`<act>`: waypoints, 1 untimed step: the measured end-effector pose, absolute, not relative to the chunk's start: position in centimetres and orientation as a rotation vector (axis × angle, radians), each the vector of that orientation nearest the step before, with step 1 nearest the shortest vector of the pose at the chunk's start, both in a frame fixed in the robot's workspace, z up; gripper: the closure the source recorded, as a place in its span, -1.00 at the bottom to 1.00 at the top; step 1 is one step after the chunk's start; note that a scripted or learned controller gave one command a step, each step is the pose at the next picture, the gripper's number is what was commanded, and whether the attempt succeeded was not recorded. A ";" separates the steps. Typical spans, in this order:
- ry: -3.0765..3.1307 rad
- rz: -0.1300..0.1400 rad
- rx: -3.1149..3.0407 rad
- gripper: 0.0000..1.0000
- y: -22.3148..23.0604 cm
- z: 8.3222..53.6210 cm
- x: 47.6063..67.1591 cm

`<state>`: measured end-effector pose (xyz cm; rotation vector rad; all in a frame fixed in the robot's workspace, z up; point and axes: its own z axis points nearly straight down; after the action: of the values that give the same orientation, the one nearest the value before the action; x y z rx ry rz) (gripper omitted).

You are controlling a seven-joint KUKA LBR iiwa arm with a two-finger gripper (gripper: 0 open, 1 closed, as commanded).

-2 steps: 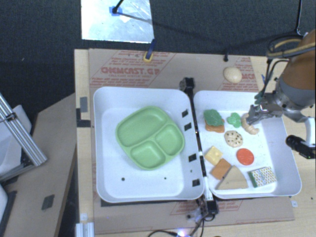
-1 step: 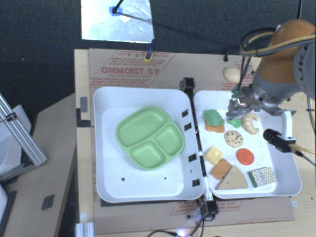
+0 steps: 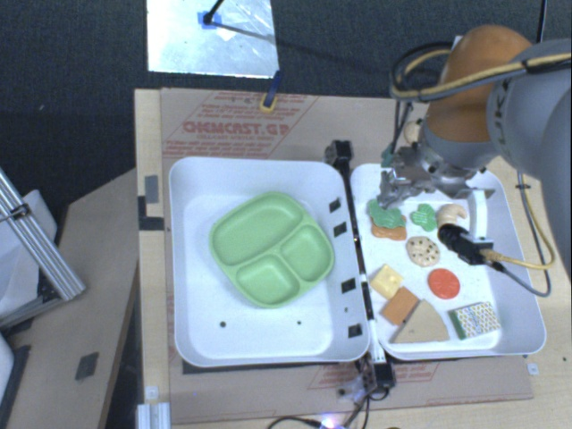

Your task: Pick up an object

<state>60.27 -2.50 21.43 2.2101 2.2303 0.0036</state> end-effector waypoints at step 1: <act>2.231 0.006 2.210 1.00 1.5 21.7 61.5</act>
<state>61.55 1.50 21.72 2.2104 2.2310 0.0055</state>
